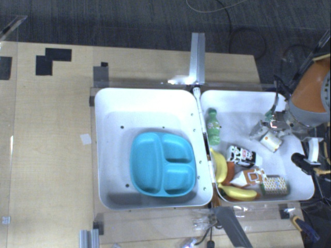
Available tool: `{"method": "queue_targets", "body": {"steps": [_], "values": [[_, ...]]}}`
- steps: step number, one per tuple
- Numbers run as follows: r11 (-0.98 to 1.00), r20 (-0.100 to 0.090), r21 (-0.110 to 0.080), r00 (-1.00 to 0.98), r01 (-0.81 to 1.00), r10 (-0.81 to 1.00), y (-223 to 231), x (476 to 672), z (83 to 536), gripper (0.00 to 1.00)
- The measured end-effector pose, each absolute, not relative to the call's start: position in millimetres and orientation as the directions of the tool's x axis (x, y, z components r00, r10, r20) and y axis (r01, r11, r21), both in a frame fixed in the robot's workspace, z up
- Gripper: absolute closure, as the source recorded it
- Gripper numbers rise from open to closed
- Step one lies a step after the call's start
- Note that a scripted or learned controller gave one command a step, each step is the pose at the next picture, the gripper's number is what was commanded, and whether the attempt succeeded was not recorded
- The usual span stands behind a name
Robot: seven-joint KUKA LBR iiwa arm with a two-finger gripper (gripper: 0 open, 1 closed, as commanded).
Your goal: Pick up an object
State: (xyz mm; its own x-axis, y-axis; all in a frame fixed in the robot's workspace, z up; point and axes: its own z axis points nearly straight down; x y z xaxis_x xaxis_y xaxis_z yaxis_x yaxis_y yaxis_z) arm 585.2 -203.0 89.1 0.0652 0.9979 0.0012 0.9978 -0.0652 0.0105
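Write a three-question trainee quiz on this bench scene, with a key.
1. True or false: the blue tray lies in the right bin.
2. What lies along the right bin's left wall: A green bottle, B sponge, C white cup?
3. Fill in: the bananas lie in the ___ bin.

Key: 1 false, it lies in the left bin; 2 A; 3 right.

left bin (103, 138): blue divided tray (163, 163) | bench (46, 149): black patches (51, 60); cable (232, 4) beyond
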Motion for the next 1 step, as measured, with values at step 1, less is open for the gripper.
{"method": "queue_targets", "body": {"steps": [1], "values": [[-0.063,-0.002,0.021,0.063,0.998,0.998,-203.2,588.5,102.6,1.0]]}}
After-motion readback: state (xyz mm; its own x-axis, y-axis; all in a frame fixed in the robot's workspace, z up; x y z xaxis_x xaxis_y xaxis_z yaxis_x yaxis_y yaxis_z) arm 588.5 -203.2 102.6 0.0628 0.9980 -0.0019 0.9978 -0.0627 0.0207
